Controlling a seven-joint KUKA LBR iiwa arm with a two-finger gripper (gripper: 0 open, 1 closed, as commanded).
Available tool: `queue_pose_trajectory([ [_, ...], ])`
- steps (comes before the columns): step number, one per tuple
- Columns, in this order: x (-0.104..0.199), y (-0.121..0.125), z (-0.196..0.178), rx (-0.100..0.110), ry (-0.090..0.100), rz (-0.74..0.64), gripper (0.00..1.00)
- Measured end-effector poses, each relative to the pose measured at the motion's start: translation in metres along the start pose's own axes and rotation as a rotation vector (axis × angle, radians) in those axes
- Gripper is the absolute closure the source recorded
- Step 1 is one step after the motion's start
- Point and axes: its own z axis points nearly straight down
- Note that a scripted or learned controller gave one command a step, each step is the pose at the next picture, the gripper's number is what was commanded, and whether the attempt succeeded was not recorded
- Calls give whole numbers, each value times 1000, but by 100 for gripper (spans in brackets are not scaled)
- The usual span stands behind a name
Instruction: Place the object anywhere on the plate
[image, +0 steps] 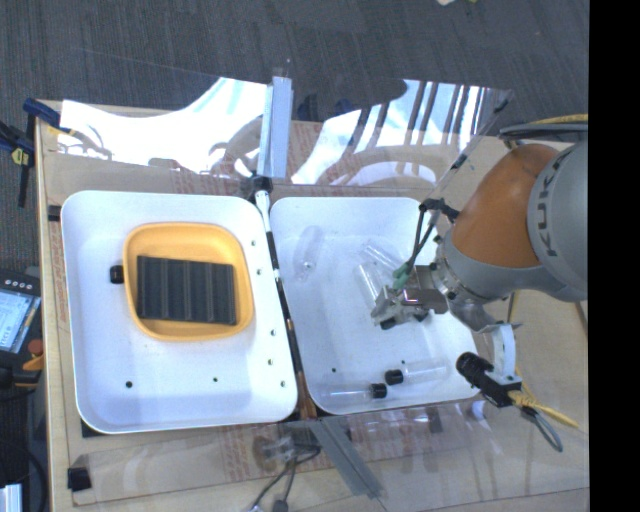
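Note:
A yellow plate (186, 238) with rounded corners lies in the left bin (90, 380). A dark ridged slab (187, 290) rests on the plate. A small black piece (117, 273) lies just off the plate's left rim. My gripper (395, 306) hangs low over the middle of the right bin (330, 330), pointing left and down. Clear plastic pieces (375, 262) lie just up and left of it. I cannot make out anything held in it.
A clear tube with black caps (385, 384) lies near the right bin's front wall. Another clear piece (306, 252) sits at that bin's upper left. The ridge between the bins (280, 300) separates the gripper from the plate. Shiny foil (200, 130) lines the back.

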Motion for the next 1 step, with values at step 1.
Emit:
queue_pose_trajectory([
  [1, -4, 91, -2, 2, 1, -105, 100],
])
